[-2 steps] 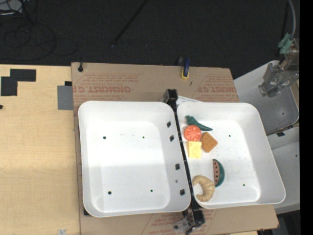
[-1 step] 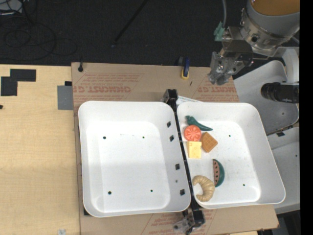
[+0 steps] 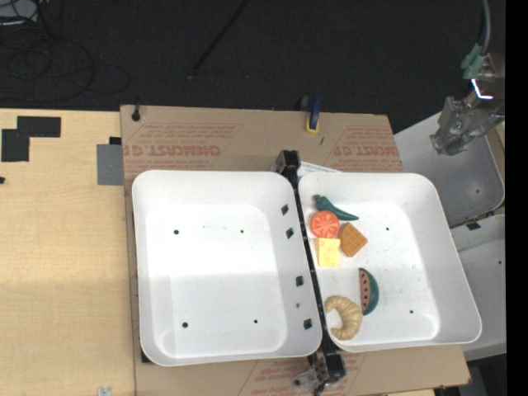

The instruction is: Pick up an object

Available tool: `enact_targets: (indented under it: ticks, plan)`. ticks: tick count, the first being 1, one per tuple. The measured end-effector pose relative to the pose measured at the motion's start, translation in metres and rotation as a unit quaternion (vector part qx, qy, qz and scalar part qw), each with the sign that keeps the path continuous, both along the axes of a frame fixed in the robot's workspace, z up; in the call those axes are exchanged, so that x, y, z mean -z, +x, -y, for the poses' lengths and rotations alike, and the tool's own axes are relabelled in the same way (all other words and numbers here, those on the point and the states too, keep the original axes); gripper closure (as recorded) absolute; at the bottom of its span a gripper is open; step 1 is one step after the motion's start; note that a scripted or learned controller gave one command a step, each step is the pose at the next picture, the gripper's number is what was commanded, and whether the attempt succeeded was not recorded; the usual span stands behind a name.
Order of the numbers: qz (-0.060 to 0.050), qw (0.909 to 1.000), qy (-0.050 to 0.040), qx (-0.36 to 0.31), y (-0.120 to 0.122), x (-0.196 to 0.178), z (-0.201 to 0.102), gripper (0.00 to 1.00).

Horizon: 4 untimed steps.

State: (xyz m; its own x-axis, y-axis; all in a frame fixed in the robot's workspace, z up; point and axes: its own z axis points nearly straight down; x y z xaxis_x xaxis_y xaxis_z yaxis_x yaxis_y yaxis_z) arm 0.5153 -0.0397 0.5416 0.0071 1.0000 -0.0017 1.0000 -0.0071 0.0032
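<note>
The toys lie in the right bin (image 3: 445, 221) by its left wall: a croissant (image 3: 345, 316) curled at the near corner, a melon slice (image 3: 368, 291) with its long axis running near to far, then cheese (image 3: 328, 252), cracker (image 3: 353, 239), tomato (image 3: 324, 223) and a green pepper (image 3: 334, 208) pointing right. The jaws (image 3: 456, 130) hang at the far right, off the bins, their spread impossible to tell. The left bin (image 3: 214, 262) sits alongside on the cardboard-covered surface (image 3: 214, 143).

You look down on two bins side by side on the desk (image 3: 58, 246): the left bin (image 3: 214, 266) beside the right bin (image 3: 412, 254). Along the right bin's left wall, from back to front, lie a pepper (image 3: 334, 209), tomato slice (image 3: 324, 223), cracker (image 3: 353, 239), cheese block (image 3: 328, 252), watermelon slice (image 3: 368, 291) and croissant (image 3: 345, 316).
</note>
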Motion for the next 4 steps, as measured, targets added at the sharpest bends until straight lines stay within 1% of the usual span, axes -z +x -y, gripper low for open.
enact_targets:
  ticks: [1,2,3,4]
  plan:
    - [-0.003,1.0,0.0011,-0.007,0.013,0.005,-0.061,1.0]
    - [-0.003,1.0,0.0008,-0.006,0.038,0.005,-0.107,1.0]
    - [-0.004,1.0,0.0009,-0.007,0.063,0.006,-0.167,1.0]
    - [-0.005,1.0,0.0009,-0.008,0.043,0.011,-0.253,1.0]
